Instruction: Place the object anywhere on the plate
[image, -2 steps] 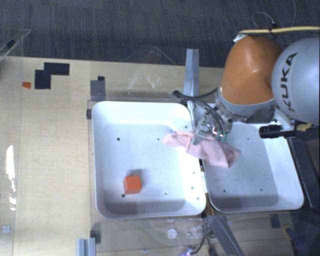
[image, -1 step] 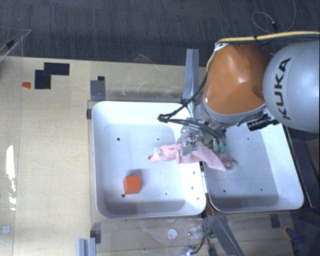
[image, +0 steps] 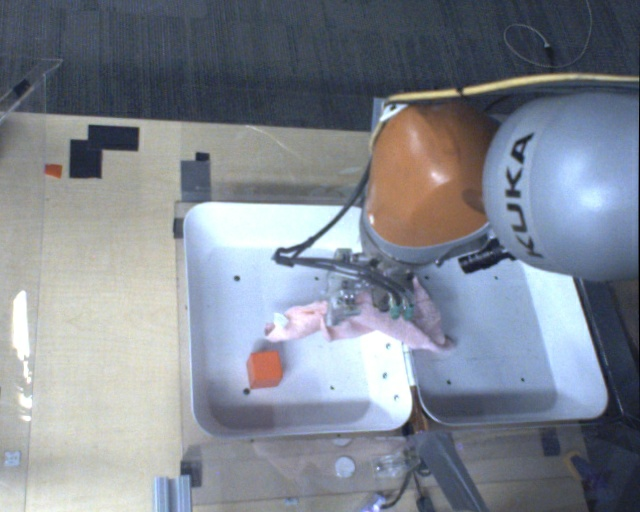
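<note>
i see jaws (image: 350, 300) low over pink cloth (image: 385, 320) at bin divider | can't tell if apart or clamped | orange block (image: 265, 369) in left bin (image: 215, 300) | risk: cloth snags, block stays put

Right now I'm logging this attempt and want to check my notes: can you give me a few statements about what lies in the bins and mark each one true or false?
1. An orange block lies in the left bin. True.
2. The pink cloth lies wholly in the right bin. False: it stretches across the divide between the two bins, most of it in the left one.
3. The gripper is over the pink cloth. True.
4. The orange block rests on top of the pink cloth. False: it lies apart from the cloth, nearer the left bin's front edge.
5. The arm is blue. False: it is grey with an orange band.
</note>
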